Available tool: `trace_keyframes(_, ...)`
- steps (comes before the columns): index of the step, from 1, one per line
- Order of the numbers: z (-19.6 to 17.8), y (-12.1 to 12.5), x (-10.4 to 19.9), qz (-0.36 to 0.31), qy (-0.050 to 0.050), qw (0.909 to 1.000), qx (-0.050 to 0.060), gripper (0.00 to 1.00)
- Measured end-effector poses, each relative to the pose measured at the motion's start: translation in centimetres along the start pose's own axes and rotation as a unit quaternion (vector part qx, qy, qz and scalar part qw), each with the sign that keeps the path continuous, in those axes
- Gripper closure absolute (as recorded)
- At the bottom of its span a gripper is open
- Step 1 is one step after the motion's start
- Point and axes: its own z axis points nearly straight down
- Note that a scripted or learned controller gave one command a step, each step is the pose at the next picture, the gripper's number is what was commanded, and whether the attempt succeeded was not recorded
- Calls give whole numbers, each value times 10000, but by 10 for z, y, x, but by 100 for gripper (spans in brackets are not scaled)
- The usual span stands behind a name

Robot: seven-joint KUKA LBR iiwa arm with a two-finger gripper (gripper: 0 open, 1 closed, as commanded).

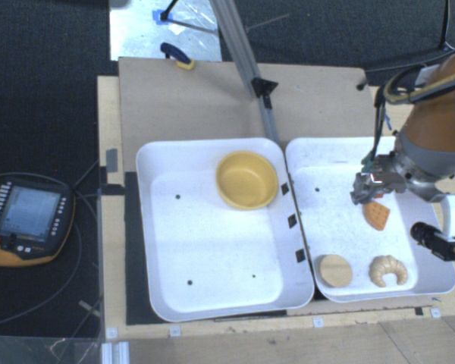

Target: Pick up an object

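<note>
Grey arm [428,161], orange band

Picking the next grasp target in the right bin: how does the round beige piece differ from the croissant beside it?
The round beige piece is a flat-topped disc with an even outline; the croissant is a curved crescent with its ends pointing toward the bin's near edge. The disc looks smooth and uniformly tan; the croissant looks ridged and paler in patches. The disc lies nearer the divider, the croissant nearer the outer wall. Both lie apart in the right bin, away from the tool.
</note>
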Motion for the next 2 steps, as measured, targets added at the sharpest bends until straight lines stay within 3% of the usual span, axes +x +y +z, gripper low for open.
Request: trace_keyframes(2,0,-8,104,-3,0,10000,-5,100)
